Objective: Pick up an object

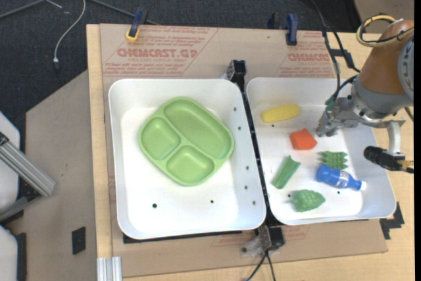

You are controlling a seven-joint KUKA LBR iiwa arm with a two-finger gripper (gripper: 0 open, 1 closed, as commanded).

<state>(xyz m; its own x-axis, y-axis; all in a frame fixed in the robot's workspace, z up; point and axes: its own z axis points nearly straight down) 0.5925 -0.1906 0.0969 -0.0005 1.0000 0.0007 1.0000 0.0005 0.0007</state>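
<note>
L bin (131, 207): green divided plate (187, 140) at centre. R bin (375, 207): yellow corn (280, 114) at top, orange block (303, 139) below it, green pod (286, 172), leafy green (307, 200) near front, blue bottle (339, 178), green veg (333, 158). Hand (327, 128) low in R bin, just right of orange block; grip state cannot tell

Two white bins on a worktop (99, 161). Left bin (125, 115): a green three-compartment tray (187, 140). Right bin (375, 201): yellow corn (280, 114), an orange block (302, 139), a green pod (285, 172), a leafy green piece (333, 158), a blue bottle (338, 178) and a green broccoli (308, 200). The pincer (327, 126) hangs just right of the orange block.
</note>
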